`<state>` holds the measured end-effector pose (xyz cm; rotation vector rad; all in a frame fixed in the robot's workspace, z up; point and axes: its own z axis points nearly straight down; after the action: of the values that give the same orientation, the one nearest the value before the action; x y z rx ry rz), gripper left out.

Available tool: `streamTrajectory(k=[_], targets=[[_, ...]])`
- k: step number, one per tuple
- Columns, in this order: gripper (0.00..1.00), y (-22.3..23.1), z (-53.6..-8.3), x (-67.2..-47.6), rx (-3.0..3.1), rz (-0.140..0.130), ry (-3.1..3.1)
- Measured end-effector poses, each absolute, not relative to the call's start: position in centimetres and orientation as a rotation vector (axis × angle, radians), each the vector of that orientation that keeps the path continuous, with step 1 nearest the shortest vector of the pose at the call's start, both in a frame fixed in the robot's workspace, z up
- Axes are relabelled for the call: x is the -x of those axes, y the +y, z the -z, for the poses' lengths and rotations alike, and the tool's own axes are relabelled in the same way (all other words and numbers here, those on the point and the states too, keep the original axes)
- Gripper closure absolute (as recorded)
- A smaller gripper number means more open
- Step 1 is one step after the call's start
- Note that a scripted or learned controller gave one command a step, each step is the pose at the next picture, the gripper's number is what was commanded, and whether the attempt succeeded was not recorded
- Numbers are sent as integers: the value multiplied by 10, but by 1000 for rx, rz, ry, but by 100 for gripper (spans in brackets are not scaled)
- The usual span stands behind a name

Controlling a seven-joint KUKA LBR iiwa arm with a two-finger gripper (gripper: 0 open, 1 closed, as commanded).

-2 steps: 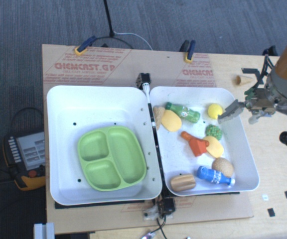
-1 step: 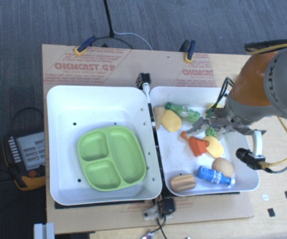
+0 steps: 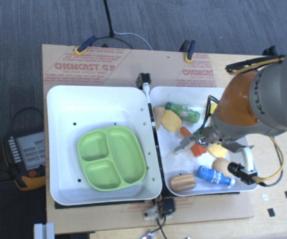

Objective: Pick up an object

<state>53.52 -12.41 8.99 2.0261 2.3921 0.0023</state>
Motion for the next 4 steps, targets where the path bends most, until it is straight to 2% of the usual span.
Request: streamTrajectory(k=[1, 2, 3, 4], targets=[[0, -114, -90, -604, -2002, -8, 2403], [100, -116, -102, -605, -2000, -10, 2397], [0, -116, -101, -605, -2000, -9, 2398], [0, -105, -91, -552, -2025, -12, 2376]])
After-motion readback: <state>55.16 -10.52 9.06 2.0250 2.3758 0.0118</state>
